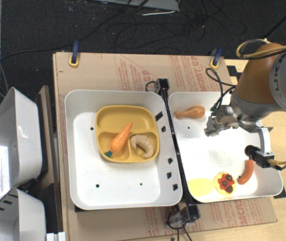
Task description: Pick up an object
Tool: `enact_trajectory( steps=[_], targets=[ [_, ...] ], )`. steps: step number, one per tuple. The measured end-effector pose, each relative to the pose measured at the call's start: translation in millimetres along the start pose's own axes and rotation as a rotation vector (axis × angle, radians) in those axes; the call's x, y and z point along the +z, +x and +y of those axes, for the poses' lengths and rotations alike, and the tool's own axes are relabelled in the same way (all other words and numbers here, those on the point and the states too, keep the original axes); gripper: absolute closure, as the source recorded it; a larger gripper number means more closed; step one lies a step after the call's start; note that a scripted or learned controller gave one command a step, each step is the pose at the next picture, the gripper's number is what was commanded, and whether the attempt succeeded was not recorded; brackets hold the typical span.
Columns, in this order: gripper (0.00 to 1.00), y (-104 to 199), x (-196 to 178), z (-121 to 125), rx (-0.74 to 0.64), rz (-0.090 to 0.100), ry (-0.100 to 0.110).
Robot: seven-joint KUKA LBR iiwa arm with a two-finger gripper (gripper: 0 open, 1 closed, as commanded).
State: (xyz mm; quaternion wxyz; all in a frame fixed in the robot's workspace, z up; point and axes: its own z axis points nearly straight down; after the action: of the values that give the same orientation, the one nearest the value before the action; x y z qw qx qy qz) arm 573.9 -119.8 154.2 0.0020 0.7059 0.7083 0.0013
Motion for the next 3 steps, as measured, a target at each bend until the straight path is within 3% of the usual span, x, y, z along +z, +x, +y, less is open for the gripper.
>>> enact_trajectory(
  steps=[3],
  targets=[
    [1.00,-6.8,-138.2,13.0,-0.001,-0.001,-0.001]
  ],
)
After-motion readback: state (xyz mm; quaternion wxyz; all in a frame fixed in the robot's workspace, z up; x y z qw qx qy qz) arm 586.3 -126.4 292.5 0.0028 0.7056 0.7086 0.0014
